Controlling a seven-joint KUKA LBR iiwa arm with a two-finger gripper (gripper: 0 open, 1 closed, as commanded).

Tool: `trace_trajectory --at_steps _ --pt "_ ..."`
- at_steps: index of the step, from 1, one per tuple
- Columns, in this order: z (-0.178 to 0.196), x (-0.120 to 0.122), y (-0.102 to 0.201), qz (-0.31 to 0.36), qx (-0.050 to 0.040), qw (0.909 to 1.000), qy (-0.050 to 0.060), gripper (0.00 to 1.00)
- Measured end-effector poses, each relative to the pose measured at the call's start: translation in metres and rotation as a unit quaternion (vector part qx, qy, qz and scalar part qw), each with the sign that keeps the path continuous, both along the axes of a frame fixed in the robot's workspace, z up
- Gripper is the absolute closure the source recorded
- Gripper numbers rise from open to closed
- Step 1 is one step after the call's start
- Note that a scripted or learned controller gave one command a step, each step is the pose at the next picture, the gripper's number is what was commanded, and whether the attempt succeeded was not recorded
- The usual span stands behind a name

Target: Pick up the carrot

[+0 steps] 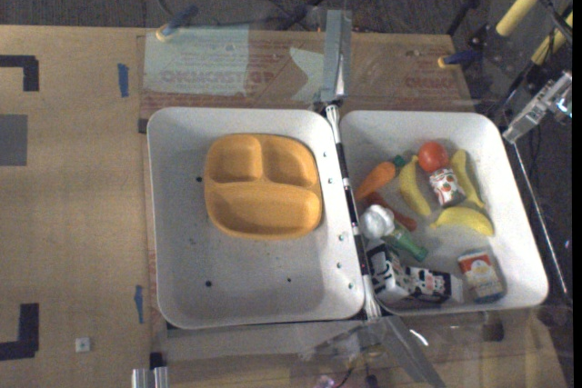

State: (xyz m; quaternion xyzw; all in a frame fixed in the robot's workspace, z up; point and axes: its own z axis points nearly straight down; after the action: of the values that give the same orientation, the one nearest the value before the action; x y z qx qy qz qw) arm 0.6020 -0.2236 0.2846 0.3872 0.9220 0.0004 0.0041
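The carrot (376, 179), orange with a green top, lies at a slant in the right bin (518, 195) near its left wall, its tip pointing down-left. It touches a yellow banana (412, 186) on its right. My gripper (535, 114) hangs at the right edge of the camera view, just outside the bin's far right corner, well away from the carrot and with nothing seen in it.
The right bin also holds a tomato (432, 154), a small can (446, 186), two more bananas (466, 219), a white and green bottle (389, 227), a milk carton (409, 282) and a tin (480, 274). An orange divided plate (264, 186) sits in the left bin (182, 268).
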Motion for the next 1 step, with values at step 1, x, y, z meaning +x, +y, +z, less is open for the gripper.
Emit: trace_trajectory --at_steps 1 --pt "0.0507 0.0124 0.0003 -0.075 0.0001 0.9972 -0.001 1.00"
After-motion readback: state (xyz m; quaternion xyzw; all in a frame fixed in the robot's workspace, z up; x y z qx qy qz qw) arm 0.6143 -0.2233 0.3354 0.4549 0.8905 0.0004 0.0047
